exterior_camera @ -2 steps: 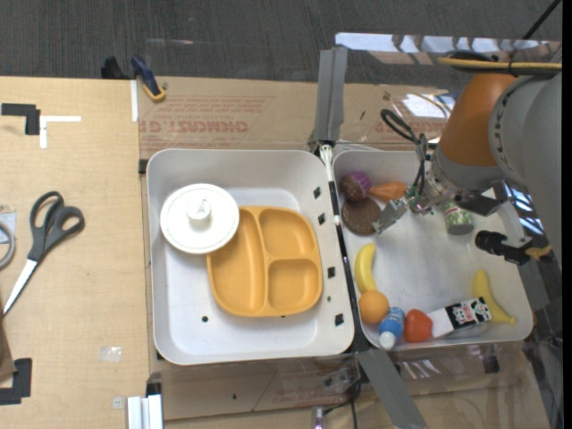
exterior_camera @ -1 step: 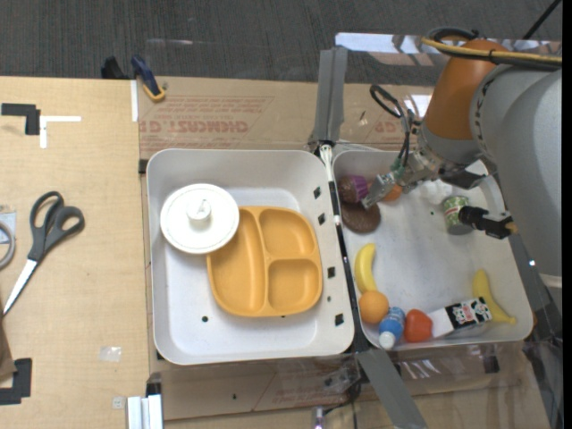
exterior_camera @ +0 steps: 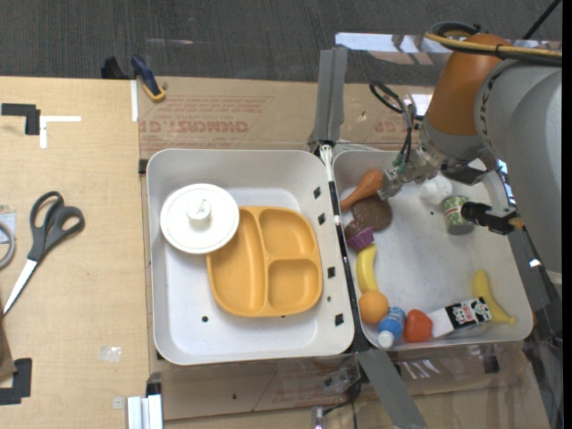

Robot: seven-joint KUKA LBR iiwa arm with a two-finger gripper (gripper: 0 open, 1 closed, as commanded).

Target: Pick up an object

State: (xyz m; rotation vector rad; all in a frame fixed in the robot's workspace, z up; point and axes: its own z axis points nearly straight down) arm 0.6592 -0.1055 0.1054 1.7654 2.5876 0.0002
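Looking down from the camera view, you see the gripper [exterior_camera: 399, 170] low over the back left corner of the right bin [exterior_camera: 429, 262], just beside the thick end of an orange carrot-shaped toy [exterior_camera: 366, 186]. The wrist hides the tool's tip, so you cannot tell whether it is apart, together or clamped on anything. Nothing can be seen held in it.

That carrot is the likeliest target. It lies tilted against the bin's left wall, its narrow end towards the divider, and it touches a brown rounded toy [exterior_camera: 372, 214] just in front of it. It looks like hollow moulded plastic, so judge it light, stiff and rather slick. A tapered body tends to squirt out of a squeeze, so take it across the thick end, square to its long axis, and not near the tip. The wall and the brown toy leave little room on either side.

Elsewhere in the same bin a green cup [exterior_camera: 458, 214] lies well clear of the walls and is an easier grasp if the carrot slips. A yellow banana [exterior_camera: 366, 269], an orange ball [exterior_camera: 374, 307], a blue bottle [exterior_camera: 389, 327] and a red piece [exterior_camera: 417, 326] crowd the front left corner, several of them touching, so one may drag its neighbour along.

The left bin [exterior_camera: 170, 311] holds a white round lid [exterior_camera: 199, 217] and a yellow divided plate [exterior_camera: 265, 262]. Both are flat and hard to pinch.
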